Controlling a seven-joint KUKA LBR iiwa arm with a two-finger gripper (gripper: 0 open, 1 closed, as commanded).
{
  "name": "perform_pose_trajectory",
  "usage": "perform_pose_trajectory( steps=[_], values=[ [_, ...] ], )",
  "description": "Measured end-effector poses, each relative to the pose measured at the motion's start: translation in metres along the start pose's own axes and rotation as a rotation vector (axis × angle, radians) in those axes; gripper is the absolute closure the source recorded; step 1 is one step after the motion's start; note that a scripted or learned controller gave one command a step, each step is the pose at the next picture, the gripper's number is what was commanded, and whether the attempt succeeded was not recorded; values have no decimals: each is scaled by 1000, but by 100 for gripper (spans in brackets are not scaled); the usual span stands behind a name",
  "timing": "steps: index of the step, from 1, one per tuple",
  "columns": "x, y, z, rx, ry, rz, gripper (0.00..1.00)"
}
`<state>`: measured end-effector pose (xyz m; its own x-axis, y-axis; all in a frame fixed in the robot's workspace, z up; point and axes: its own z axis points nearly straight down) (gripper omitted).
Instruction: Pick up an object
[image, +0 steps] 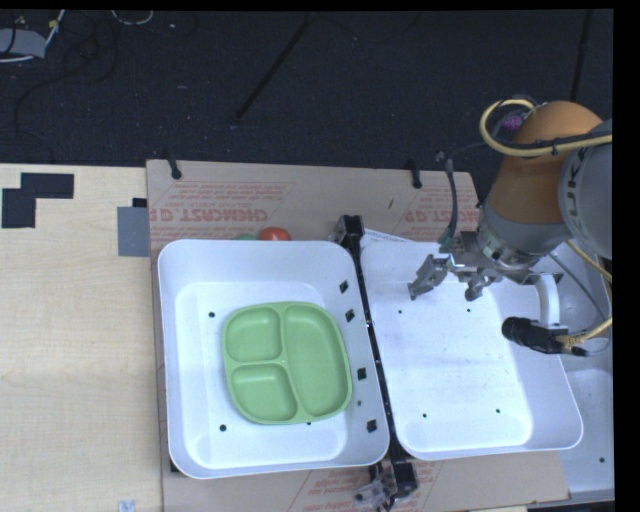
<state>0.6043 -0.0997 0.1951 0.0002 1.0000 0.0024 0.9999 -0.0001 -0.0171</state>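
Tool (452, 282) position is over the far part of the right bin (480, 440), and its 2 fingers stand apart with nothing between them. The one on the left (425, 283) points down and left, and the other is a short way to its right. The arm (540, 180) comes in from the right, with the orange band above the wrist.

The only thing I can see to pick is the green plate (288, 362). It lies flat in the left bin (200, 440), about in the middle of its floor, and it has 3 compartments. The floor of the right bin under the tool looks bare, so closing here would catch nothing, I think. Beyond the far wall of the left bin there is a small red thing (274, 235); it is too small to tell what it is, and it sits outside the bins.

For a good pick, the tool should cross the divider (362, 330) between the bins and go well to the left before it goes down. A flat plate gives little to hold from above. The better place is probably the raised rim, or 1 of the ridges between compartments, with 1 finger on each side. The fingers should remain apart until they are around that edge, and the descent should be slow, because the plate may slide on the smooth white floor.
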Motion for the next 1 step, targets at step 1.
perform_pose_trajectory(
  steps=[1],
  values=[
    [0, 3, -8, -14, -1, -2, 0]
  ],
)
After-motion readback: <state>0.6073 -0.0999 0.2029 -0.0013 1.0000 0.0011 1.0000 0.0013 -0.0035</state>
